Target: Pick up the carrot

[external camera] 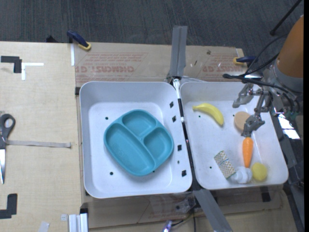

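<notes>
Carrot (247,151) lies just below the jaws' fingertips.

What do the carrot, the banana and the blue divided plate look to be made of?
Carrot: likely moulded plastic toy, uniform orange, smooth. Banana: probably the same, evenly yellow and unmarked. Blue divided plate: apparently hard plastic, single colour, moulded compartments with a soft sheen.
</notes>
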Tool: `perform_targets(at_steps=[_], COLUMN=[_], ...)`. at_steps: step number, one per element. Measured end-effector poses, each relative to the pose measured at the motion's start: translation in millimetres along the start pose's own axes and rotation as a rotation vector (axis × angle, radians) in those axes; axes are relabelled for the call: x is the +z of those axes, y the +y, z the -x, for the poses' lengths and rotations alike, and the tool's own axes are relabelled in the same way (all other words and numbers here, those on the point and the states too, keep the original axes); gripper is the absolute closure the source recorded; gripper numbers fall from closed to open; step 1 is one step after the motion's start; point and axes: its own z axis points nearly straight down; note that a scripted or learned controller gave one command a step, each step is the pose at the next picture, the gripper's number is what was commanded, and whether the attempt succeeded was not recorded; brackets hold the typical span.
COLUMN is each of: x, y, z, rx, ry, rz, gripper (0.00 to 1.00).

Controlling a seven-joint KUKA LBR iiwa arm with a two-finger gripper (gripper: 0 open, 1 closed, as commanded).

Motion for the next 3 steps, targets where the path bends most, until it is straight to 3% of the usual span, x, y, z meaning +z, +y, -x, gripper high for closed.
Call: perform_targets(at_steps=[1,2,3], x=[89.5,167.4,157.2], y=[-44.6,-65.5,-64.0], z=[-58.5,-25.7,-23.1], rx=[0.030,0.022,0.016], ry=[0.001,0.000,-0.005], rz=[0.000,0.000,-0.001], gripper=[0.00,0.00,1.00])
